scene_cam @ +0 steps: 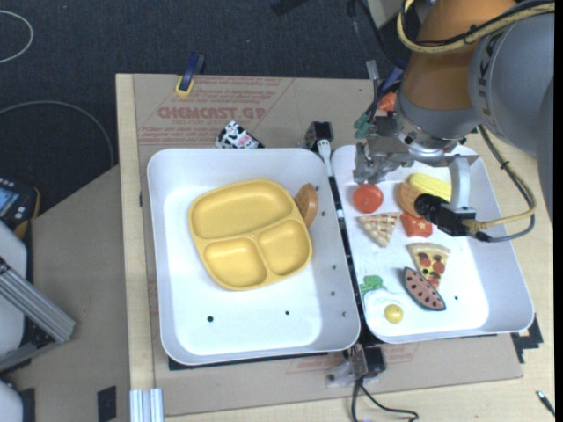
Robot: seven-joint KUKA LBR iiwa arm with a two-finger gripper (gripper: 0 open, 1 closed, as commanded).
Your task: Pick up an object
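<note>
- Grey and orange, the arm comes in from the right and hangs its jaws (380, 158) low over the far end of the right bin (506, 299).
- I cannot tell whether the jaws are spread or pressed together.
- Just below them lies a red tomato (368, 198); a pizza wedge (379, 229) sits a little nearer me.
- Right of the jaws, a corn cob (428, 184).
- Well to their left, a yellow divided plate (250, 232) rests in the left bin (176, 306) on the desk (132, 236).
</note>
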